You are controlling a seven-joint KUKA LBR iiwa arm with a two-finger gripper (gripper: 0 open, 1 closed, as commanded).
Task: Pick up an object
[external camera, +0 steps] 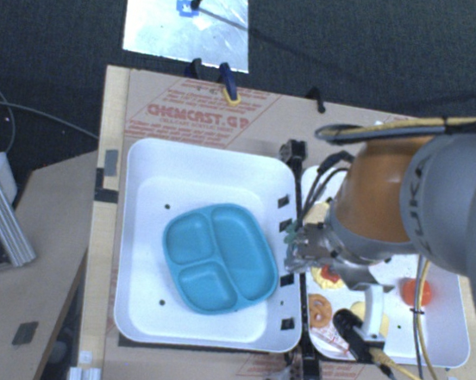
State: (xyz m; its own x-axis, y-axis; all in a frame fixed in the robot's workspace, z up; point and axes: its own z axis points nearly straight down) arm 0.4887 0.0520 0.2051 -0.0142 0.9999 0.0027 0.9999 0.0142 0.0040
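My gripper (306, 253) hangs low over the left edge of the right bin (452, 343), under the orange-banded wrist, which hides most of it. Just below it lie a yellow and red piece (328, 279) and a small brown ring-shaped piece (319, 309). A red-orange object (417, 291) rests further right in the same bin, and a pale yellow bit (360, 309) shows beside the ring. Nothing can be seen held.
The left bin (143, 216) holds a blue divided plate (219, 257). The wall between the two bins runs right beside the gripper. Cables loop over the right bin's front edge. A cardboard sheet (196, 114) lies under both bins.
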